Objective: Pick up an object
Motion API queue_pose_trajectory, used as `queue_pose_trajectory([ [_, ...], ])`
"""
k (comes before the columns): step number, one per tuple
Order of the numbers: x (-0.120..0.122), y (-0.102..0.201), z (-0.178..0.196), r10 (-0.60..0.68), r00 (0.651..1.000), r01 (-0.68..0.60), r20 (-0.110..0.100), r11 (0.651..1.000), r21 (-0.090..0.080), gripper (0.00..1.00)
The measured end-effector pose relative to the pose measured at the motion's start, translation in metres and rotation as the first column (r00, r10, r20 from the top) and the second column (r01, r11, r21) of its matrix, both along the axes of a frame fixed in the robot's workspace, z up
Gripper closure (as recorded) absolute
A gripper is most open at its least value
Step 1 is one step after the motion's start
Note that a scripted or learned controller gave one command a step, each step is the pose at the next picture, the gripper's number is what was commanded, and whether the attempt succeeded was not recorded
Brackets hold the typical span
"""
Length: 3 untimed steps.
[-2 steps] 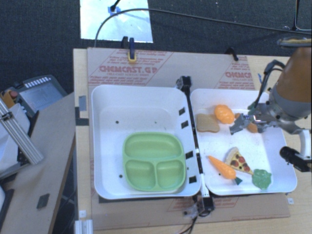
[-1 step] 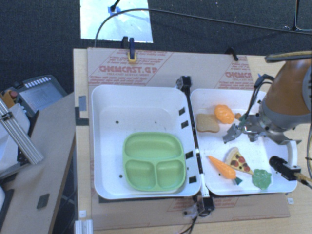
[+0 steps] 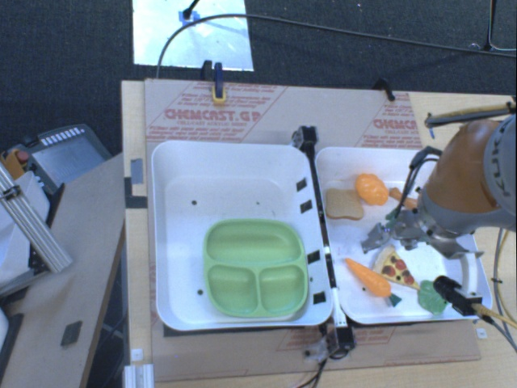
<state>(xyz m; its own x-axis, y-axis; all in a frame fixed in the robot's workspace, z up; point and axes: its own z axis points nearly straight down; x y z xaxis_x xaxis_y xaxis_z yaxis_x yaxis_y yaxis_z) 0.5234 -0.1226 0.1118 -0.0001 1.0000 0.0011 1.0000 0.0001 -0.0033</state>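
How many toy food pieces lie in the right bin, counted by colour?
Orange: 2, the round fruit and the carrot
Tan: 1, the bread slice
Yellow with red: 1, the pizza slice
Green: 1, the leafy piece
Total: 5. The arm may hide more.

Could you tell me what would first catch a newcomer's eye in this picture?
Probably the green divided tray lying alone in the left bin. Next, the grey and orange arm over the right bin, above bright toy food: a carrot, a pizza slice and toast.
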Motion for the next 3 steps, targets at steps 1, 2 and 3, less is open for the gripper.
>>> queue_pose_trajectory([
  [1, 0.0, 0.0, -0.028, 0.001, 1.0, -0.001, 0.003, 1.0, -0.001, 0.0],
  [2, 0.001, 0.0, -0.017, 0.001, 1.0, -0.001, 0.005, 1.0, -0.001, 1.0],
  [3, 0.004, 0.002, 0.047, 0.004, 1.0, -0.004, 0.01, 1.0, -0.002, 1.0],
])
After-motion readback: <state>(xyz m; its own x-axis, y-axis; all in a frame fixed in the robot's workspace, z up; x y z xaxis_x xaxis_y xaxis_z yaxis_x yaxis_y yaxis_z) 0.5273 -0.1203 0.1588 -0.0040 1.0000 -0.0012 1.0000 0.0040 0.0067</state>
